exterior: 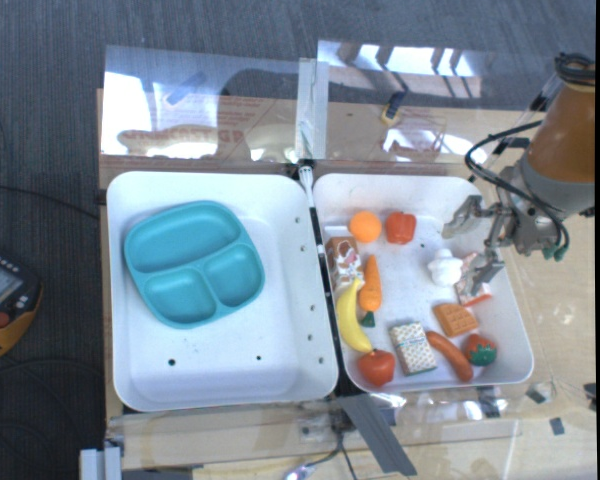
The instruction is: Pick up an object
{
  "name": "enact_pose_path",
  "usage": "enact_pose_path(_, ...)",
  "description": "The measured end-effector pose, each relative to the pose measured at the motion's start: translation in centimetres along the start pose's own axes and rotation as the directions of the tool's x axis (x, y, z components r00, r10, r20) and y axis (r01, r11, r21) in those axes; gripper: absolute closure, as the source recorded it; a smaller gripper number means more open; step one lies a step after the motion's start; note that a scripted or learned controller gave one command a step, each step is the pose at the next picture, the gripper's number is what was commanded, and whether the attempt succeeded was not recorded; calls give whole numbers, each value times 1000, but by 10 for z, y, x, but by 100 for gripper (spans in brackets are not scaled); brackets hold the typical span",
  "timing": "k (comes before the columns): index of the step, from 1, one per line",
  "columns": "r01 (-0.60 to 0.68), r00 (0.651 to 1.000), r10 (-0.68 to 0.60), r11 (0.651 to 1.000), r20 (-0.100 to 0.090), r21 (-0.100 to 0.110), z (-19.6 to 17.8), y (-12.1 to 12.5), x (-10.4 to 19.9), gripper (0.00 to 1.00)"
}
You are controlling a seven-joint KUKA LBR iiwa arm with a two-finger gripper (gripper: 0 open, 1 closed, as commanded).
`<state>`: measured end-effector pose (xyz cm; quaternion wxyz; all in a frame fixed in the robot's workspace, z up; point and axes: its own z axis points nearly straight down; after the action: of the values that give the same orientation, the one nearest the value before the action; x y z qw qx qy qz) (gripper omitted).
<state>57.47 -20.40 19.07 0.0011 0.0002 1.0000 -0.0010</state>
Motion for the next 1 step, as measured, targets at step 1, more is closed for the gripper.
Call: enact_pose_path(1, -74, 997, 74, 997, 0, -1, 91, 56, -20, 0)
